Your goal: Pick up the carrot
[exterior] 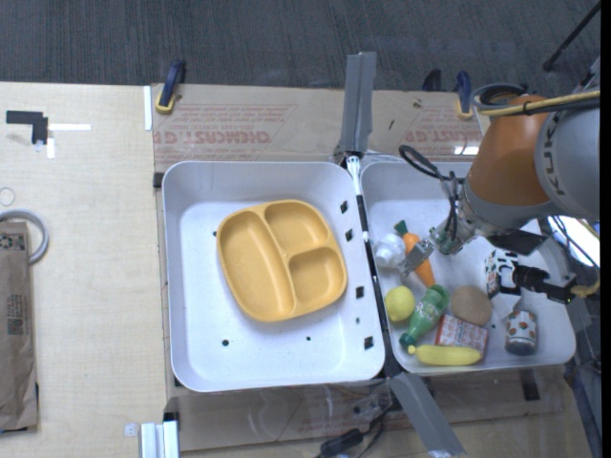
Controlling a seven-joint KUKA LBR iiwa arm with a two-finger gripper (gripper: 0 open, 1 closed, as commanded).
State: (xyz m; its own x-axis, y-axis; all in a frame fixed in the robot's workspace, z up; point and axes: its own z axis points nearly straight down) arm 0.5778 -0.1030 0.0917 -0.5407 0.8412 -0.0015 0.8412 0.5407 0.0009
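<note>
where the carrot (417, 256) lies, in the right-hand bin (563, 346) near its left wall, it rests orange and slanted with its green top toward the far side. a pale round object (389, 251) sits just beside it on the left. nearer the camera lie a lemon (400, 302), a green bottle (424, 315), a brown round item (470, 305), a red-and-white packet (461, 333) and a banana (447, 355) along the near wall. a small patterned can (520, 331) stands toward the right of the same bin.

the claw (422, 256) is down at the carrot, its grey tip overlapping the vegetable's middle. whether it is spread or closed cannot be told from this angle, and no firm hold on the carrot is evident. the arm (511, 165) with its orange band reaches in over the bin's right portion.

the left bin (181, 256) carries a yellow divided plate (282, 259). both bins sit on the surface (76, 208).

judgement: the step in hand appears to be the descent or closing upon the carrot; lifting has not begun. the next move calls for a secure closure across the carrot's narrow body, then a straight lift. risk: the slim, tapered shape may slip, and the pale round object and bottle are close enough to be nudged.
</note>
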